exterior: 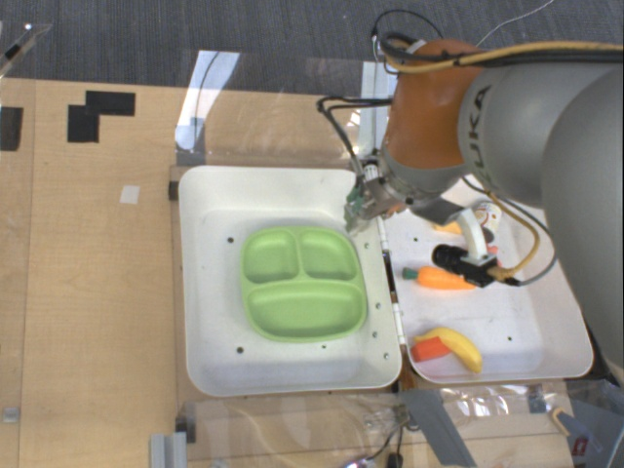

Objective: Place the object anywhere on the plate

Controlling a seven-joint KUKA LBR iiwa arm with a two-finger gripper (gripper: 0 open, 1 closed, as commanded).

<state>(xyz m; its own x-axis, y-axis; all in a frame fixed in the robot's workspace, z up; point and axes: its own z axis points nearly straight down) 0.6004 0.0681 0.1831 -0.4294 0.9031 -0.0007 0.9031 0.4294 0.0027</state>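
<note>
- Green plate (301, 284) in the left bin (210, 359).
- Gripper (357, 209) by the plate's top right corner, jaws too small to tell.
- Carrot (444, 279) and banana (460, 347) in the right bin (546, 344).

High slanted view over 2 bins (292, 369)

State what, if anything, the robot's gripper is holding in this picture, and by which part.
It cannot be told. The two-finger gripper hangs near the upper right corner of the green three-compartment plastic plate, and its tip is too small and blurred to show anything held.
</note>
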